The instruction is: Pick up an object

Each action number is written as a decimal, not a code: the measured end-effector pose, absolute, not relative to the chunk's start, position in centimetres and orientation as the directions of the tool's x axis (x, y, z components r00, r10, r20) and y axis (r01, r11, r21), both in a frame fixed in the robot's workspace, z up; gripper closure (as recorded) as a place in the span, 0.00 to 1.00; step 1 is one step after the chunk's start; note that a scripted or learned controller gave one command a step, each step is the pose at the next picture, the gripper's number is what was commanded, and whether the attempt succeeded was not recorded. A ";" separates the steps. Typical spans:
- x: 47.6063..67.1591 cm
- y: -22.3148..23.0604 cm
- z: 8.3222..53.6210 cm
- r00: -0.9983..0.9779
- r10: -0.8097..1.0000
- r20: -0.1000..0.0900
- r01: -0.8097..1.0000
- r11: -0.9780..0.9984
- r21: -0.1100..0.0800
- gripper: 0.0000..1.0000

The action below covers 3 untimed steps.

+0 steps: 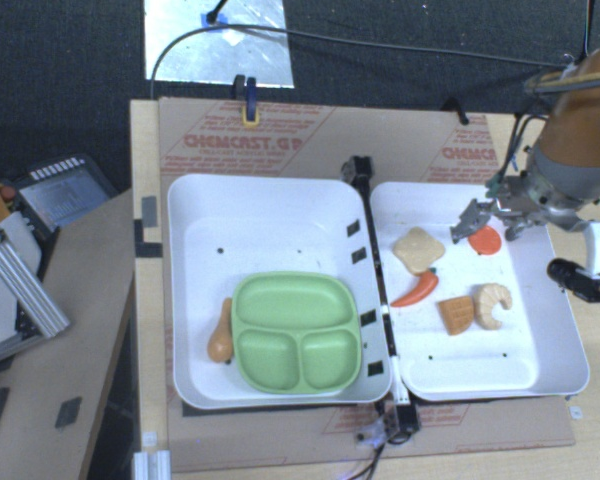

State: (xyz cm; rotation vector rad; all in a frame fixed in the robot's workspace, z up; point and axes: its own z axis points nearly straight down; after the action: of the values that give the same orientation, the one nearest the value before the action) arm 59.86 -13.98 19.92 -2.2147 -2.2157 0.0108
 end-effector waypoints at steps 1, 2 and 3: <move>60.2 -13.9 20.6 -0.003 1.000 0.000 1.000 0.003 0.001 0.00; 60.1 -13.4 16.4 -0.003 1.000 0.000 1.000 0.003 -0.001 0.00; 60.2 -13.2 10.1 -0.002 1.000 0.000 1.000 0.002 -0.002 0.00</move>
State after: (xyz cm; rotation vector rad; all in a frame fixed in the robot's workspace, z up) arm 60.20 -13.21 10.14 -2.2180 -2.2226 0.0020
